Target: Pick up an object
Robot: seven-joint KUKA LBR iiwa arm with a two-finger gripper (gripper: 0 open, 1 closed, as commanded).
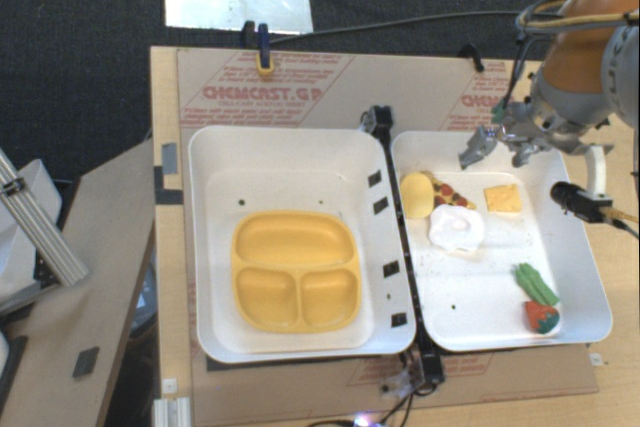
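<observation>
The gripper (pixel 497 144) hangs over the far edge of the right bin (pixel 580 260), and its 2 fingers stand apart with nothing between them. All the objects that it could pick lie nearer to the camera than the gripper.

The closest one seems to be the orange cracker (pixel 503 198), a flat square just on the near side of the fingers. A little to the left of it lie the yellow lemon (pixel 416 195), the small pizza slice (pixel 455 196) and the white fried egg (pixel 456 228), which touch or almost touch each other. The green bean pod (pixel 536 283) and the red strawberry (pixel 541 317) lie well apart from the gripper, at the near right corner; the pod's long axis runs from far left to near right.

The left bin (pixel 215 245) holds 1 thing, a yellow divided plate (pixel 296 270) with 3 compartments.

I judge that the next move is to descend toward the near side.
</observation>
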